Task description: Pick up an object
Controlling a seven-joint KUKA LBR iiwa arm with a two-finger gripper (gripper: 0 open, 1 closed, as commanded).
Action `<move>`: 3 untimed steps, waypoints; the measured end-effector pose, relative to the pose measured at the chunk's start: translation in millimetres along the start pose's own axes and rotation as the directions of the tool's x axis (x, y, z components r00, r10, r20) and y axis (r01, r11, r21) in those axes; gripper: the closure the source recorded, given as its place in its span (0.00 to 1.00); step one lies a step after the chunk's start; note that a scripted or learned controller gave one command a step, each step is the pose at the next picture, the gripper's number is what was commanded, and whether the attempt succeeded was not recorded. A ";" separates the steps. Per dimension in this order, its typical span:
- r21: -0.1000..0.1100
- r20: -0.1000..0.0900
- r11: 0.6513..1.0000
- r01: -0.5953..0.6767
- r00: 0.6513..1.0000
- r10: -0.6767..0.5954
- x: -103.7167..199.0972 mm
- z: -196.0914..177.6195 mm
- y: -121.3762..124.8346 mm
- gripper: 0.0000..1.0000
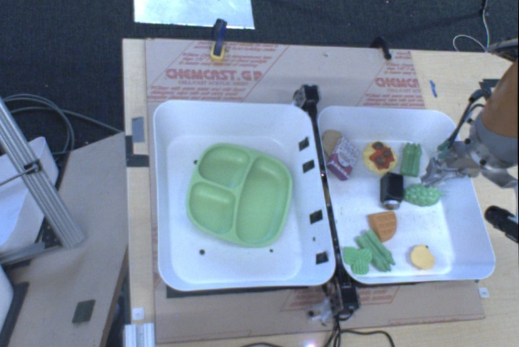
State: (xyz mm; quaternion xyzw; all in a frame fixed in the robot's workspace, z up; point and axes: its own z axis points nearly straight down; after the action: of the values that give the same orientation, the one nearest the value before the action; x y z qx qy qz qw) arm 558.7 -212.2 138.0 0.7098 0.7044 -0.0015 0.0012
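My claw [436, 173] sits low in the right bin [462, 252], just above the green bumpy toy [422, 195]. Can't tell its opening or any hold. Green divided plate [240, 194] lies in the left bin [174, 134].

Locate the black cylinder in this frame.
The black cylinder lies in the right bin, near its middle, just below the pizza toy and left of a bumpy green toy.

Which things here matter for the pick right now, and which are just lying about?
In play:
- hand, low over the right bin
- bumpy green toy just below it
- black cylinder beside that

Lying about:
- green divided plate in the left bin
- orange wedge
- green bean cluster
- yellow round piece
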 end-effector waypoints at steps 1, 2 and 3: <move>0.004 -0.006 1.000 0.008 1.000 -0.008 28.7 13.4 -54.4 1.00; -0.011 0.002 1.000 0.010 1.000 -0.010 71.6 48.1 -70.4 1.00; -0.005 -0.002 1.000 0.014 1.000 -0.014 131.2 38.6 -72.0 1.00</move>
State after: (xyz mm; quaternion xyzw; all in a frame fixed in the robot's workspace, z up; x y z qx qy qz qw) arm 487.8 -80.6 98.9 0.7047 0.7095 0.0010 0.0022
